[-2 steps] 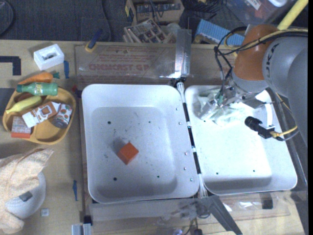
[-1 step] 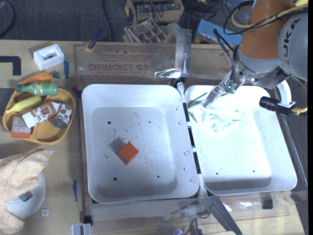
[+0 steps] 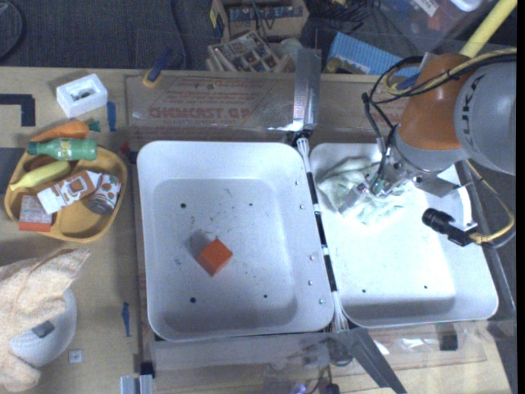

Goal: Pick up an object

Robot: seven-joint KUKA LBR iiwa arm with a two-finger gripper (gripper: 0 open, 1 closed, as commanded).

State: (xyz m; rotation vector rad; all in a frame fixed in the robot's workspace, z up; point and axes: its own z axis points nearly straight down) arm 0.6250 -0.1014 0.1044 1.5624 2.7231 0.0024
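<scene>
a: pale crumpled cloth (image 3: pixel 349 189) in the far part of the right bin (image 3: pixel 426 290), bunched directly under the gripper (image 3: pixel 379 185), spreading mostly to its left

b: fingers open or shut — cannot tell, buried in the folds

a: orange block (image 3: pixel 216 256) far off to the left, mid left bin (image 3: pixel 164 179)

b: cloth by far the nearer target, probably

We see bright, even overhead light; white bins (image 3: pixel 164 171) glare slightly, the orange block (image 3: pixel 216 256) casts a short shadow, edges soft.
</scene>
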